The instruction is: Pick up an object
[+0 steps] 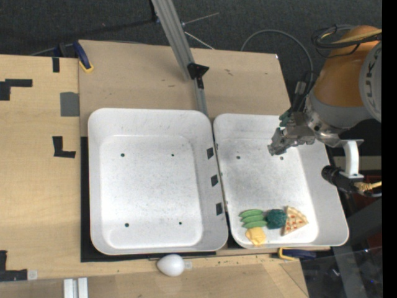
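The dark metal end effector hangs over the speckled right bin (grip state unclear); bumpy green pods, a teal floret and a pizza wedge cluster near.

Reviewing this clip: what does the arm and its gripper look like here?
The arm is bulky and rounded, with an orange upper section and a grey housing below it. Thin dark cables loop over its top. The gripper is a small, dark grey metal assembly with teal-green accents, and a white bracket-like piece hangs under the arm beside it.
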